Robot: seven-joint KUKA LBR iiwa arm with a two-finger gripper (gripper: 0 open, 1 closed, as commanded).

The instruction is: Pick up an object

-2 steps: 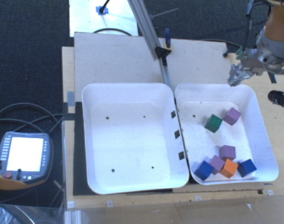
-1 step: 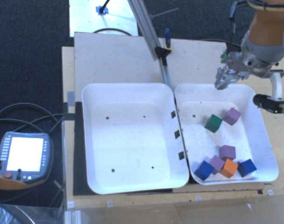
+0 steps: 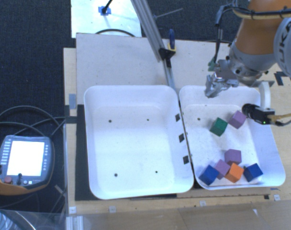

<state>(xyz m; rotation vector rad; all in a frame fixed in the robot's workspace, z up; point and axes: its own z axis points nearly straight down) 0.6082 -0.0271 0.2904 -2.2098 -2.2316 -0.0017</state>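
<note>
**Gripper above the far edge of the right bin, blocks below it**

The arm (image 3: pixel 263 28) comes in from the right, its orange band high at the far right corner of the view. The gripper (image 3: pixel 213 91) hangs over the far left part of the right bin (image 3: pixel 274 152), near the rim. Nothing sits between its fingers; they look close together, though the view is too small to be sure.

Seven blocks lie in the right bin. A green block (image 3: pixel 218 126) sits near the middle of the far half, nearer than the gripper and slightly to its right. A purple block (image 3: pixel 237 119) lies just right of the green one, apart from it. The rest gather at the near end: a second purple block (image 3: pixel 233 155), with a third purple block (image 3: pixel 222 168) near and left of it. An orange block (image 3: pixel 234 172) touches that third purple one on its right. One blue block (image 3: pixel 208 175) is at the near left of the cluster, touching the third purple one, and another blue block (image 3: pixel 252 172) lies just right of the orange one.

The left bin (image 3: pixel 95 128) stands beside the right one, their rims meeting. A pendant (image 3: pixel 23 164) with a lit screen lies at the far left, off the bench. A metal pole (image 3: pixel 150 28) slants across the far side.
</note>
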